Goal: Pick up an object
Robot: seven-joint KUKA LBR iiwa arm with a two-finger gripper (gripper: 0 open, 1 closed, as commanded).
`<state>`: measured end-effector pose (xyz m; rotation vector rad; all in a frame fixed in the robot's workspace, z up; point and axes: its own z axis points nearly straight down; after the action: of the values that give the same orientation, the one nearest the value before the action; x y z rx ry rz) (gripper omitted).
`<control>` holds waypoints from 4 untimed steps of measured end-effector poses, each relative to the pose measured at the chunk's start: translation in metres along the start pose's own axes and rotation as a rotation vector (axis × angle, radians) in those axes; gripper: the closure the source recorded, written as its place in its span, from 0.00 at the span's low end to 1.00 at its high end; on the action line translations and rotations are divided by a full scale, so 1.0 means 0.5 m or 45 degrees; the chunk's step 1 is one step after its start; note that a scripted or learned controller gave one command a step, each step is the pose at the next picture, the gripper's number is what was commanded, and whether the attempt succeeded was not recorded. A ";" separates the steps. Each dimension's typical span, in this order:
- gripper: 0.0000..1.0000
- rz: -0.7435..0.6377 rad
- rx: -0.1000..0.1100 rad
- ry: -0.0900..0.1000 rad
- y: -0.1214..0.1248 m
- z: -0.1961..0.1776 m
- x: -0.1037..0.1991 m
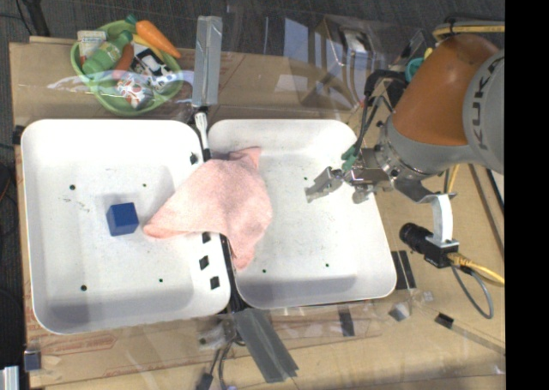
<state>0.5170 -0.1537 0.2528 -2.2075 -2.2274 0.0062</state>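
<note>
A pink cloth (220,202) lies draped over the divider between the two white bins, partly in each. A blue cube (123,218) sits in the left bin (51,208). My gripper (341,184) hangs over the right side of the right bin (343,268), well right of the cloth. Its two fingers stand apart, open, with nothing between them.
A green bowl (94,93) holding a toy carrot and other small items stands behind the left bin. Strips of tape and brackets lie along the bench front. The arm's orange band and grey body (446,101) loom over the right bin's far right.
</note>
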 end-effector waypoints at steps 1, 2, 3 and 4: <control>0.00 -0.177 0.002 -0.001 0.127 0.137 0.108; 0.00 -0.254 -0.003 -0.001 0.173 0.324 0.033; 0.00 0.054 -0.002 -0.001 0.165 0.212 0.110; 0.00 -0.455 0.000 0.000 0.116 0.325 0.041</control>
<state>0.5738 -0.1323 0.0897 -1.7757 -2.5839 0.0045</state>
